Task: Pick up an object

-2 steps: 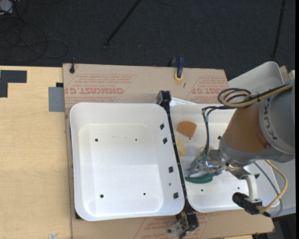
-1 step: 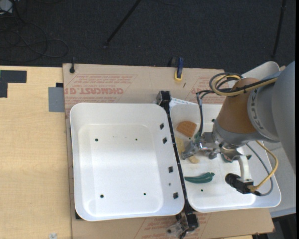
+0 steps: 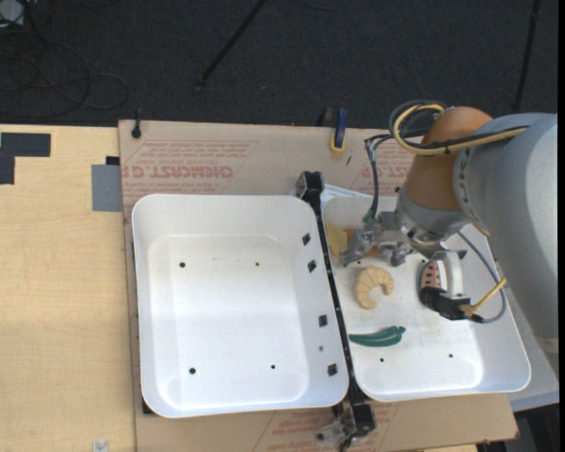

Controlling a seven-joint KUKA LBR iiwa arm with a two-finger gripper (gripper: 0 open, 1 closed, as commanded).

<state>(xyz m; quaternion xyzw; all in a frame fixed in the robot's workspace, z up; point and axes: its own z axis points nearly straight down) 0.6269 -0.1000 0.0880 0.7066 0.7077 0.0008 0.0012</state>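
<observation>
Two bins [image 3: 169, 224]; in the right one we log a croissant [image 3: 373, 285], tips pointing right, long axis up-down, below the gripper [image 3: 381, 246], whose grip state we cannot tell.

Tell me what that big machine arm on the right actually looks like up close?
It is a thick, rounded grey arm with a glossy orange band above its wrist. Yellow and black cables loop out beside the orange section, and more thin wires trail along the lower side. At the tip sits a small hand of bare grey metal, much narrower than the smooth, bulky body behind it.
</observation>
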